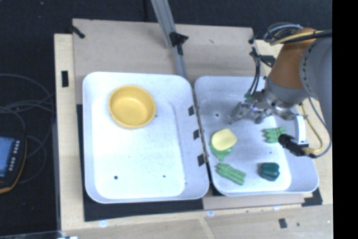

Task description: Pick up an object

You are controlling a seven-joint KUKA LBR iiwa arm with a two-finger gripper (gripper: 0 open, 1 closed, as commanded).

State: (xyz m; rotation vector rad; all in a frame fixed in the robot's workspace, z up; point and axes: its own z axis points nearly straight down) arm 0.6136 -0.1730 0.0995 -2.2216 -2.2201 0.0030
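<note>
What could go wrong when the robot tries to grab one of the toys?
1. The end effector sits above a bare patch of the right bin, so closing here would likely grab nothing.
2. The yellow-green toy lies close to the bin's left wall, which could block a finger.
3. The light green toy lies right beside the arm's black attachment, which might knock it.

No readable text, labels, brands or numbers anywhere. The small blue-lit screen of the handheld pendant (8, 155) at the left edge is too blurred to read; nothing legible on the two shallow white plastic bins (140, 190).
</note>
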